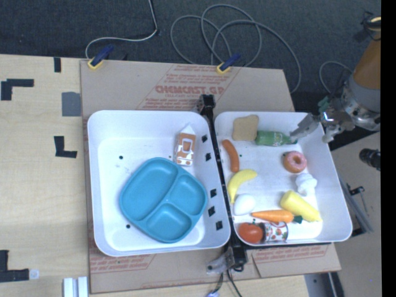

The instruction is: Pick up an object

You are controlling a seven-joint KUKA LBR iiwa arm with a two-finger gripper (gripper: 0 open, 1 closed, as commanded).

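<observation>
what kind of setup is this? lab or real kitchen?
Likely a robot lab bench, not a kitchen: two white bins on cardboard, toy food like a plastic banana and donut, loose cables on carpet.

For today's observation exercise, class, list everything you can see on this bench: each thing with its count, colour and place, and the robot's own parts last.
Bins: 2, white, side by side on the bench
Divided plate: 1, blue, left bin
Small carton: 1, white and orange, left bin, far side
Bread slice: 1, tan, right bin, far side
Green bottle: 1, right bin, beside the bread
Sausage: 1, orange-red, right bin
Doughnut: 1, pink, right bin
Banana: 1, yellow, right bin
Egg: 1, white, right bin
Carrot: 1, orange, right bin
Tomato: 1, red, right bin, near edge
Clamps: 2, blue and yellow, board's far edge
Gripper: 1, grey, over the right bin's far right corner
</observation>
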